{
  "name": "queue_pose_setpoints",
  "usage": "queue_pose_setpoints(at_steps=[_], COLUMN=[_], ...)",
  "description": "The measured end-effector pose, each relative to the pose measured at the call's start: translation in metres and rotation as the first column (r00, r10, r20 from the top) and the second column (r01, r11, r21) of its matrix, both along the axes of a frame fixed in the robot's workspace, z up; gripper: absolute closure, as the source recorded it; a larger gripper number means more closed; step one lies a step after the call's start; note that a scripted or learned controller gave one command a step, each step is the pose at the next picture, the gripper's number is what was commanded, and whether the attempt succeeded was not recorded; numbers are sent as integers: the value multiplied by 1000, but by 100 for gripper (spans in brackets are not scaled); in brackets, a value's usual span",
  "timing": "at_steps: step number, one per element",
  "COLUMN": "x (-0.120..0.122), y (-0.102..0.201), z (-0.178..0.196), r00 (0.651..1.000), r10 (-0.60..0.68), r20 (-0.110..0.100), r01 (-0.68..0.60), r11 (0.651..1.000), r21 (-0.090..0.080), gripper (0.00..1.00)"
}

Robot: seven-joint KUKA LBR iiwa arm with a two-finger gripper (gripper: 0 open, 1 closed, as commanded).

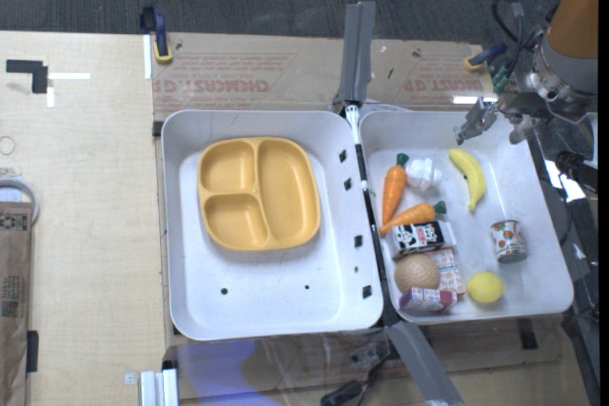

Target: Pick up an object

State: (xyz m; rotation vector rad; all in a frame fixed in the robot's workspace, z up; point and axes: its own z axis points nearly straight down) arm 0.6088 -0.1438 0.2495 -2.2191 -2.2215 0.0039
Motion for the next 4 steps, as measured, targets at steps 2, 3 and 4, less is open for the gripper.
queue_pose_setpoints(at_steps=[2,3,4], x=[32,32,14], y=[-66,-67,-21], z=[-158,-149,-56], r00=[996,996,984], r10=[91,92,180], r20=[2,2,4], r01=[-91,-92,-180], r11=[996,996,984], r21=[5,3,0], gripper=[0,100,100])
